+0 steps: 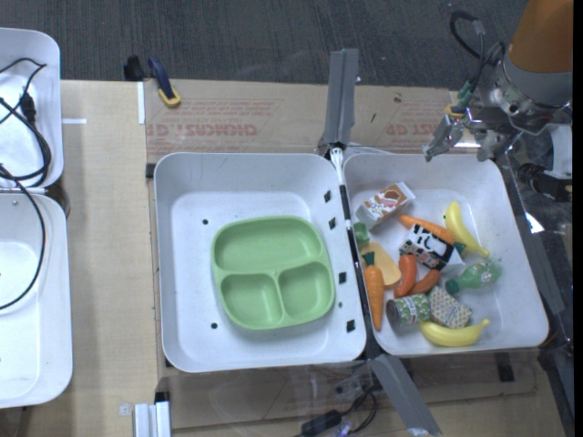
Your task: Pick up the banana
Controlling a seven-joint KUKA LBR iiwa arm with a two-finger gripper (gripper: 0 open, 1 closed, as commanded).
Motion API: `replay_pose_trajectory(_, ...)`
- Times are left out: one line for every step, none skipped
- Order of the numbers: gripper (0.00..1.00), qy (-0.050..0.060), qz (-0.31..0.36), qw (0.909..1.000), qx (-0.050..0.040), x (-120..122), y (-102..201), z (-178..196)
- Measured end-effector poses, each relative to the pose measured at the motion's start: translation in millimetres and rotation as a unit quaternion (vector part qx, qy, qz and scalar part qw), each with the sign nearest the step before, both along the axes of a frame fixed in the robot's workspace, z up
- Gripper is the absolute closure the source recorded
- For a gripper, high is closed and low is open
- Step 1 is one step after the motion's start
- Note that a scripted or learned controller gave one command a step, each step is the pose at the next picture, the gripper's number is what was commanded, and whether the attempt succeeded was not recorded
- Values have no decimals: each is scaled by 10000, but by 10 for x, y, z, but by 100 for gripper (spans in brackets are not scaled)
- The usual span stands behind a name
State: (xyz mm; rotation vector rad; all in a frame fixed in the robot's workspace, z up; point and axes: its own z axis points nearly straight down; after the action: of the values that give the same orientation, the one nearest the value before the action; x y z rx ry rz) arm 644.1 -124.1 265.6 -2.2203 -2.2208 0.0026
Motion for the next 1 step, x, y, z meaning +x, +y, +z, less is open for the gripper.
replay_pose_trajectory(0,-19,692,9976,-5,-297,-661,-1550)
